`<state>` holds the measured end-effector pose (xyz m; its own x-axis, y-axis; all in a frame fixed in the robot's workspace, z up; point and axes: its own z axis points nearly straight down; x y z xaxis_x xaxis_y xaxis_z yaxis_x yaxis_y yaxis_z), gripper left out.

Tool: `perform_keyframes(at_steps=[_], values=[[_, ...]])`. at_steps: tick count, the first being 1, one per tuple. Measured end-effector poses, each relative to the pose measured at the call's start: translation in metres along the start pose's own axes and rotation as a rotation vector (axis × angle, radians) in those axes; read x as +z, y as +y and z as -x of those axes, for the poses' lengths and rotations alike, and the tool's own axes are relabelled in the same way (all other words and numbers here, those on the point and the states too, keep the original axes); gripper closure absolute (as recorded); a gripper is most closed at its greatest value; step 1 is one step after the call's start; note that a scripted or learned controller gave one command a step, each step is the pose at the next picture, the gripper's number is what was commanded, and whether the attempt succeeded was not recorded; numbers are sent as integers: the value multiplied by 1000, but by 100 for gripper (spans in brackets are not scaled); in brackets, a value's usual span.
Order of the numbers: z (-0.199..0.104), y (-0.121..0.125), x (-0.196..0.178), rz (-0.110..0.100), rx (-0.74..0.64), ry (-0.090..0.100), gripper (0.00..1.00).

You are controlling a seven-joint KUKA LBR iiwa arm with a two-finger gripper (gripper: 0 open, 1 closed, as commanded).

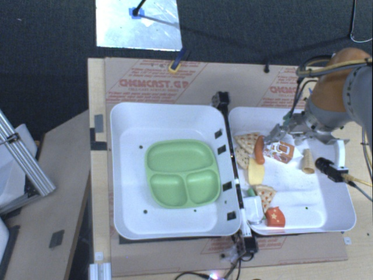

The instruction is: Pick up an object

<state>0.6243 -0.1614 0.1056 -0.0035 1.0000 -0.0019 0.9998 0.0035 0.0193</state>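
I'm watching the arm [344,86] reaching in from the right, w/ the gripper [278,134] hanging low over the upper-left part of the right bin [344,214]. From this slant I'm not getting a clear look at the tip, so I cannot tell how it's set, or whether it's got anything; nothing is visibly lifted.

The pickable stuff is sitting clustered on the left side of the right bin: a red sausage-shaped piece [259,150] just below the gripper, a waffle-textured wedge [247,142] touching it on the left, a yellow slab [256,171] under that, a white pack w/ orange print [281,152] just to the right, a small tan cone [307,161] further right, another wedge [266,194] and a red piece [275,217] near the front edge. The left bin [128,156] is carrying a green divided tray [182,172], well apart from the action.

I'm reading this as the approach/descent step, approx on the sausage or the printed pack. Next move, as I'm judging it, is calling for a final drop centred on one item only, since they're crowded and touching, then a close and a straight lift. Risk: pinching two things or nudging them aside.
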Motion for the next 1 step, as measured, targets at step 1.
perform_keyframes(at_steps=[1], values=[[0,3,-13,8,-2,-2,100]])
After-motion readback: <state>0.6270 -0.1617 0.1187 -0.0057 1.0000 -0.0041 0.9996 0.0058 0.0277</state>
